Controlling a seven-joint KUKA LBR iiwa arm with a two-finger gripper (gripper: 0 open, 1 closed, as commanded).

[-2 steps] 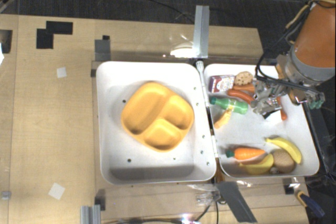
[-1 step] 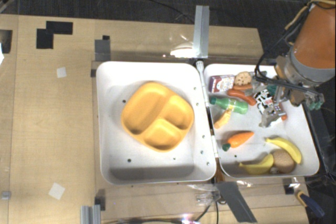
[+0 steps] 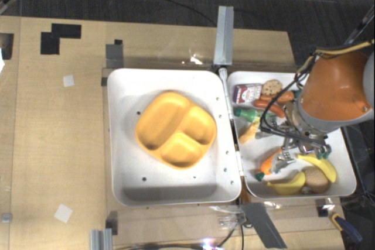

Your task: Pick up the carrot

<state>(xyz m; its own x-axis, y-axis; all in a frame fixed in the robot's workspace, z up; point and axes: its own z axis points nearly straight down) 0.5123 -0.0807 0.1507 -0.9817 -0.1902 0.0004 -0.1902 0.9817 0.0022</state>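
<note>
The carrot (image 3: 268, 162) lies in the right bin (image 3: 345, 181), toward its lower left, tilted with its orange body pointing up and right and a bit of green at its lower end. The gripper (image 3: 285, 156) hangs right over the carrot's upper end, its metal fingertips just beside or touching it; I cannot tell whether the fingers are spread or closed, nor whether the carrot sits between them.

Just below the carrot lie two bananas: one (image 3: 287, 183) curves along the bin's lower edge, the other (image 3: 321, 164) arches to the right of the gripper. A brown round item (image 3: 316, 181), perhaps a potato or kiwi, sits between them near the bottom rim.

Above the gripper, dark cables (image 3: 275, 117) loop down from the wrist. The arm (image 3: 338, 91), with its broad orange band, covers much of the bin's upper right.

At the top of the right bin there is a small dark-red packet (image 3: 247, 93) and next to it a cookie (image 3: 271, 88). Below those lies a red-orange piece like a sausage (image 3: 270, 102), and left of the cables a green item (image 3: 245, 113) with a pale yellowish wedge (image 3: 248, 133) under it.

The left bin (image 3: 126, 184) holds a yellow divided dish (image 3: 176, 129) near its middle. A grey metal post (image 3: 224, 35) stands behind the seam between the two bins, on the wooden bench (image 3: 53, 143).
</note>
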